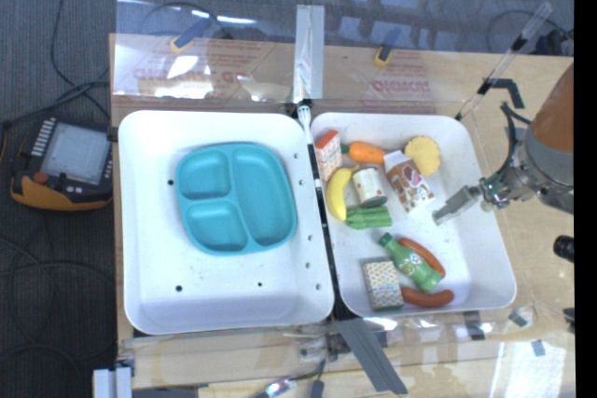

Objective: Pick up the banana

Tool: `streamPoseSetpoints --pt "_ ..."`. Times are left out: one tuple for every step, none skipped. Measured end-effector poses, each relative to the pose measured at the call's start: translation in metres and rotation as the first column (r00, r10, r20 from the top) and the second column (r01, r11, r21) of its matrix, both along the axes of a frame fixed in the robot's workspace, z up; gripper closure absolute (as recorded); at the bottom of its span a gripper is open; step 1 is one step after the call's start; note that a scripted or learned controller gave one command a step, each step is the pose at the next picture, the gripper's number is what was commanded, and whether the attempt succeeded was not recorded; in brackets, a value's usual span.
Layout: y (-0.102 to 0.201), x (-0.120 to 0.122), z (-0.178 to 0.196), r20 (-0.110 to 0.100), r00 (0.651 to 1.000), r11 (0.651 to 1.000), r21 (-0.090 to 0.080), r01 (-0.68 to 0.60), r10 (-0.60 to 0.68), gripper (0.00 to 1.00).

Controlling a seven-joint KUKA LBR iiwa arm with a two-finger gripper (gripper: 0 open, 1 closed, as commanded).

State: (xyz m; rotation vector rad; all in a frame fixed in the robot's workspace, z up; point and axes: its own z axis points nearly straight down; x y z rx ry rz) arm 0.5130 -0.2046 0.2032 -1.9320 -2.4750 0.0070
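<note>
Where the right bin (485,228) meets the divider between the two bins, the banana (337,192) is seen: a short, plump yellow piece, gently curved, lying roughly lengthwise along the bin's left wall with its upper end tipped toward the middle. It rests on the bin floor, untouched by the arm.

From the gripper (454,203) the banana lies well apart, far to the left across the bin and at about the same height in the view. The gripper is seen over the right part of the bin, its grey tip pointing left and slightly down; nothing is seen between its fingers, and whether they are spread or closed cannot be told.

Just right of the banana stands a can (368,186), and below the can lies a green vegetable (369,218); both sit between the banana and the gripper. Above the banana a small carton (327,153) is placed, with a carrot (366,152) beside it. Nearer the gripper, up and to its left, a brown packet (409,183) and a yellow round piece (423,152) are seen. Below and left of the gripper lie a green bottle (411,260), a sausage (427,297) and a patterned block (382,284).

Beyond the banana, in the left bin (149,294), a blue plate (235,198) with compartments is set.
</note>
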Motion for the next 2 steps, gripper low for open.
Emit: streamPoseSetpoints --pt "0.005 -0.028 -0.110 0.004 0.994 0.994 0.002 -0.107 0.107 0.00" --pt "0.030 0.012 -0.061 -0.003 0.969 0.969 0.001 0.246 -0.246 0.00"
